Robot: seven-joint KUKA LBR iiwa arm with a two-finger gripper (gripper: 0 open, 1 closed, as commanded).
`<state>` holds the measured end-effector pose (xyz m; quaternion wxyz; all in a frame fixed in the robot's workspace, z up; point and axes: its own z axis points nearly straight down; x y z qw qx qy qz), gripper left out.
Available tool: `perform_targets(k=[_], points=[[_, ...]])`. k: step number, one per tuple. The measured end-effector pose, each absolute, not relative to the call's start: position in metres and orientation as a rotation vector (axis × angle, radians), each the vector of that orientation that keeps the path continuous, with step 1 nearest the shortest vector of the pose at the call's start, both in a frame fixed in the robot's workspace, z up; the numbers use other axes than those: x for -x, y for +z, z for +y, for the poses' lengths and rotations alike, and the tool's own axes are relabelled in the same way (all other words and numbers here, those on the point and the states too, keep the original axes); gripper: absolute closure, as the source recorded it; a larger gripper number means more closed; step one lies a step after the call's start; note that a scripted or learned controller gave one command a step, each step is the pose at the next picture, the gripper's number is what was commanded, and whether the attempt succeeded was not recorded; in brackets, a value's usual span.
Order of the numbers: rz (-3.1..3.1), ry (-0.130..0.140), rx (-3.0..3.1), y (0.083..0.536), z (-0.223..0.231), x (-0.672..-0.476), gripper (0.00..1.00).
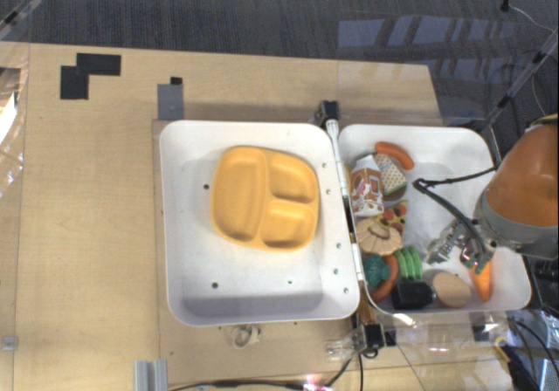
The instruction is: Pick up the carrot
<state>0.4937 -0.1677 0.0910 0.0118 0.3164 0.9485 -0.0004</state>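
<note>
Carrot (483, 279) in right bin (454, 140) — long axis near-vertical in view; gripper (465, 248) beside it, grip unclear.

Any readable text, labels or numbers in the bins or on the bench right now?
None legible. The can in the right bin has a red and white printed label, too blurred to read. The black patches on the bench carry no writing.
</note>
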Motion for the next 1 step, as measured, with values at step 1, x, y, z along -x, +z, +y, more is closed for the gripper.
perform_targets(k=[1], points=[[2.956, -0.001, -0.986, 0.0909, -0.1679, -0.4943, 0.0]])
